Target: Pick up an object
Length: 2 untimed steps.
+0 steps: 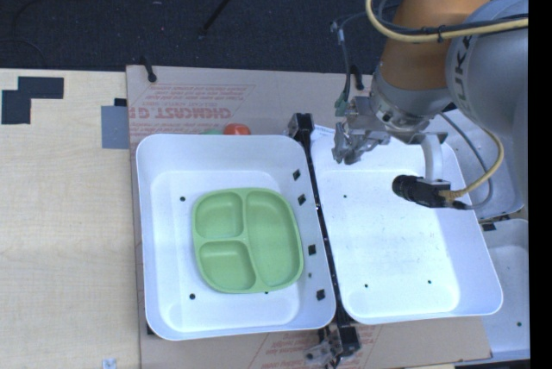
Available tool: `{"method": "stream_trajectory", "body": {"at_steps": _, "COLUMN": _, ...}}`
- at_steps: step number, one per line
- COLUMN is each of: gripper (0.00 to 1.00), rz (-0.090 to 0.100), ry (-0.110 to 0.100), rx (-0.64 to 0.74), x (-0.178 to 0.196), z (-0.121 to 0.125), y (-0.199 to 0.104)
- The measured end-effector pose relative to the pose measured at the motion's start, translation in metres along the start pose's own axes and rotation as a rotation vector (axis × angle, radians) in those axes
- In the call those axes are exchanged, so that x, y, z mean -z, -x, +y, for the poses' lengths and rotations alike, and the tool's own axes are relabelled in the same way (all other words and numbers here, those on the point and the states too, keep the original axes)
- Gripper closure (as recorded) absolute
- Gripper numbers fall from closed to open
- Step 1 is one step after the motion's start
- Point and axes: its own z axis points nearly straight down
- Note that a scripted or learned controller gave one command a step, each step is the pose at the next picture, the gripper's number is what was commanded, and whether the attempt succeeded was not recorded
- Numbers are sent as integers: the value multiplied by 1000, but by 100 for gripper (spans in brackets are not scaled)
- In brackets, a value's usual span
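Where the two white bins meet at the front edge, a small black clamp sits on the brown cardboard sheet that lies under both of them, well in front of the jaws. The pale wooden bench stretches off to the view's left of it all.

The left bin holds a green divided plate, lying flat with its three compartments up. It lies nearer to me than the jaws and well apart from them, off to their left in the view, across the black strip that joins the bins.

The right bin has a mostly bare white floor in front of the jaws. A short black piece lies near the jaws, on their right in the view and a little nearer to me. A yellow hose seems to run to it, so I cannot say whether it is loose or part of the rig.

The jaws hang over the far left corner of the right bin, close to the dividing strip. Nothing shows between them, and I cannot tell whether they are spread or pressed together.

Past the left bin's far wall, a small red thing peeks up, left of the jaws. The grey arm with its orange band rises behind and to the right.
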Motion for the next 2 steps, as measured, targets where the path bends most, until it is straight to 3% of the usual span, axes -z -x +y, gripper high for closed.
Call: {"method": "stream_trajectory", "body": {"at_steps": 2, "gripper": 100, "rz": 0, "ry": -1, "rx": 1, "x": -33, "z": -18, "y": -102}}
